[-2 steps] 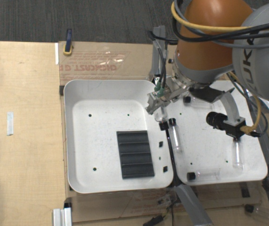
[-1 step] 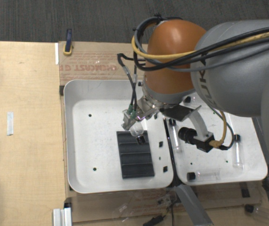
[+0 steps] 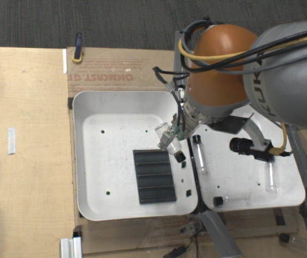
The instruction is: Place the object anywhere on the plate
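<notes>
Arm (image 3: 282, 74) topmost; hand (image 3: 170, 140) low by left bin's (image 3: 80, 144) right edge, grip impossible to tell. Likely object, small black piece (image 3: 180, 156), just beside plate's (image 3: 154, 176) far right corner: seemingly light, stiff; pinch across middle.

You see gripper (image 3: 170, 142) over left bin (image 3: 99, 160), just beside top right corner of black ridged slab (image 3: 154, 177) | slab flat on bin floor | clear tube (image 3: 271, 177) in right bin (image 3: 234, 177).

The pale bench (image 3: 35, 187) bears a white bin (image 3: 105, 171) beside another bin (image 3: 239, 184) (apparently on cardboard (image 3: 110, 71)).
</notes>
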`<state>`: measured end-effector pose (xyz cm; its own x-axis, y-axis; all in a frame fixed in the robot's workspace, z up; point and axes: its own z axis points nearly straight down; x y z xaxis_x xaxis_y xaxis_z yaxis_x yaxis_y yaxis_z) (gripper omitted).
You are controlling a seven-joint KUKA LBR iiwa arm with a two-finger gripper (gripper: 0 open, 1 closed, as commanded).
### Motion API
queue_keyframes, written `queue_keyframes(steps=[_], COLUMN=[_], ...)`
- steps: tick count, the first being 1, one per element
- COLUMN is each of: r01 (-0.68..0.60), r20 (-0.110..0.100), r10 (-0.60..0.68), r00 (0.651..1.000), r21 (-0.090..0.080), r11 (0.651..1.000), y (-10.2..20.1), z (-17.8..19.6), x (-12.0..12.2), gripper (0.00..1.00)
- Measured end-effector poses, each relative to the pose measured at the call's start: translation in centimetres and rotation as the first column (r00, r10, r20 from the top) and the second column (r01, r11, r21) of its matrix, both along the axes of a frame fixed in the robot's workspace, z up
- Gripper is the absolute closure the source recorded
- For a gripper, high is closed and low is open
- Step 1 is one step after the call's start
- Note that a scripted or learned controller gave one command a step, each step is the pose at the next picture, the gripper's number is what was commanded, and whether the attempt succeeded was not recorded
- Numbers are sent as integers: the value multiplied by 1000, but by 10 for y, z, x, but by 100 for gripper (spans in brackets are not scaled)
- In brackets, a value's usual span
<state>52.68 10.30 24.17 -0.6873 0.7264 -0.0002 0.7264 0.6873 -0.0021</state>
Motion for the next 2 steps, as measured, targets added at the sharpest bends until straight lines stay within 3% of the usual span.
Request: queue_keyframes(steps=[1,2], r01=[-456,-273], r20=[-1,2], r10=[456,273], r00=[890,962], r21=[2,0], r11=[890,962], y=[94,125], z=[-55,-49], x=[-10,123], gripper=[100,100])
